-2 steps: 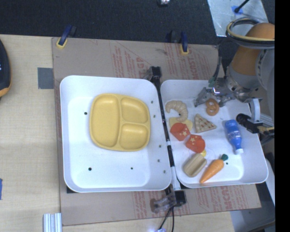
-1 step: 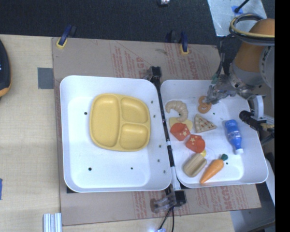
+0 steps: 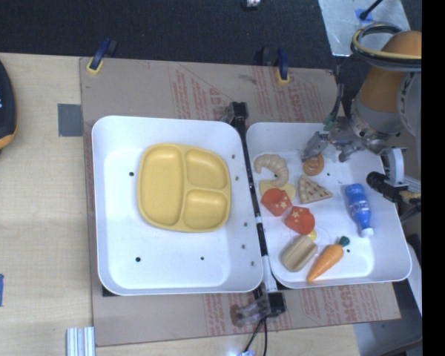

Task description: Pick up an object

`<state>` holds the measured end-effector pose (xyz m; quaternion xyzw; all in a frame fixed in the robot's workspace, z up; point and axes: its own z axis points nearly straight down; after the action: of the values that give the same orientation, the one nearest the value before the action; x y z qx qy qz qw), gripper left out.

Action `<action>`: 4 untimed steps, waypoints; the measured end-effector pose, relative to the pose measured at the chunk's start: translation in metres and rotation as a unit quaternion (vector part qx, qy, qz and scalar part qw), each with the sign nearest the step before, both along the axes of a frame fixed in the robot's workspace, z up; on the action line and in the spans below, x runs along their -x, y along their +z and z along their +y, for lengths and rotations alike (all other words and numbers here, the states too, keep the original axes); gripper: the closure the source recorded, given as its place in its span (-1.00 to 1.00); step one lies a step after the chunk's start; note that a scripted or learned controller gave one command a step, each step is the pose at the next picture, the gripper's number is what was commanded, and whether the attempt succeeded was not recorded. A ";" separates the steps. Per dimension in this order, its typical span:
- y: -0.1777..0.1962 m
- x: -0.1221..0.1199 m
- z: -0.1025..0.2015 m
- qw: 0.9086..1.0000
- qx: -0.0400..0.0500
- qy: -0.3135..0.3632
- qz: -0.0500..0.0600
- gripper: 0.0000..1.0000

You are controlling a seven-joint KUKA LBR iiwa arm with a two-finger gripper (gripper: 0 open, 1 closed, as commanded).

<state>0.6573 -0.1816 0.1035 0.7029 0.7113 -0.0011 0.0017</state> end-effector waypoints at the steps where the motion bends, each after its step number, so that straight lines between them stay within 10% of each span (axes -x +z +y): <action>1: -0.012 0.001 0.007 1.000 -0.002 -0.003 0.003 -1.00; 2: -0.011 0.001 0.009 1.000 -0.002 -0.003 0.003 -1.00; 3: 0.004 -0.001 0.007 1.000 -0.001 -0.001 -0.001 1.00; 4: 0.000 0.001 0.008 1.000 -0.001 -0.001 0.003 -1.00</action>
<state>0.6564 -0.1738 0.1034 0.7038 0.7104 -0.0022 -0.0014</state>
